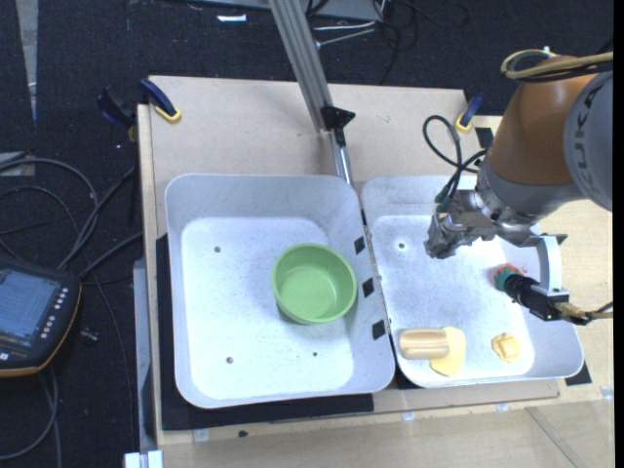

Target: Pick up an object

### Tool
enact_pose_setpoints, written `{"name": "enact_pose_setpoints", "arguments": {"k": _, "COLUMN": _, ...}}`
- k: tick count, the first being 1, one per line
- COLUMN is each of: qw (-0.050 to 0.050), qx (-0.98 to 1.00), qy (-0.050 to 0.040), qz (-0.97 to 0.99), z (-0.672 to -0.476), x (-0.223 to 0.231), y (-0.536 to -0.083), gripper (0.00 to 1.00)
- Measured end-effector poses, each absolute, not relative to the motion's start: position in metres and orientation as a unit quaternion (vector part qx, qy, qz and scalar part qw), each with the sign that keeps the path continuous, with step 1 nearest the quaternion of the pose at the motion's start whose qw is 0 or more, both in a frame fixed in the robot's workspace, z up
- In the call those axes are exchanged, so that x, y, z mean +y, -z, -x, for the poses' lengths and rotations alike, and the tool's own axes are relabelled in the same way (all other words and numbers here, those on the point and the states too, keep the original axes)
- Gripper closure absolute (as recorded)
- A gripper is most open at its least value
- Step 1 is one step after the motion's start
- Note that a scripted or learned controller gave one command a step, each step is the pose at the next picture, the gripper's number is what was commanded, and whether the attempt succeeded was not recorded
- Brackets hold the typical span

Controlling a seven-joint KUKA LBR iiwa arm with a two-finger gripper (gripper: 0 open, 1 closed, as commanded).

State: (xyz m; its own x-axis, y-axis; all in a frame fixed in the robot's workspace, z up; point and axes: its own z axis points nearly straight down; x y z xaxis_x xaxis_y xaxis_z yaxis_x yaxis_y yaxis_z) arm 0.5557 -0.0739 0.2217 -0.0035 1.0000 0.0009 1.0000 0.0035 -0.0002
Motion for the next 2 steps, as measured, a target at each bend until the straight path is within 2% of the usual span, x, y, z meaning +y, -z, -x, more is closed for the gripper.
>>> {"name": "enact_pose_setpoints", "arguments": {"k": 1, "qw": 0.000, "qx": -0.709, "qy": 0.0004, "qz": 0.705, "z": -0.558, "x": -0.021, "y": -0.219, "gripper": 1.00}}
{"name": "enact_pose_setpoints", "arguments": {"k": 2, "qw": 0.001, "qx": -0.709, "qy": 0.0005, "qz": 0.705, "z": -0.551, "x": 0.041, "y": -0.225, "gripper": 1.00}}
